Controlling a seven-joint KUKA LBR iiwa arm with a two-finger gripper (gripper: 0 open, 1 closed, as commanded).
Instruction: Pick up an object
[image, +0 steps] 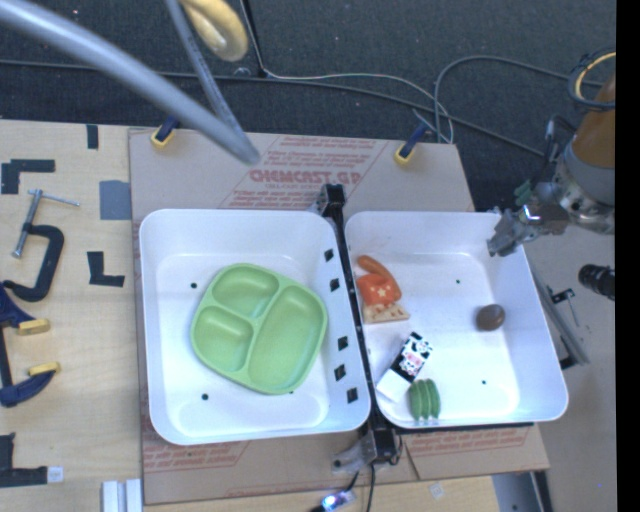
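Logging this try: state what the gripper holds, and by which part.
Nothing is held. The gripper hangs over the right bin's far right rim, nothing between its fingers; the brown ball lies in the bin below it.

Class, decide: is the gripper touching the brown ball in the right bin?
Apart. The camera view shows the gripper at the bin's upper right rim, with bare white floor between it and the brown ball.

This looks like a robotics lab or workshop. Two white bins (160, 300) sit side by side on a cardboard sheet (310, 170) clipped with yellow clamps (163, 133) to a pale wooden bench (60, 330). A black C-clamp (38, 262) and tape marks lie at the left, and cables (470, 75) trail over dark floor at the far side. The bins hold toy-like items: a green divided plate (260, 327) and what may be plastic food (378, 288).
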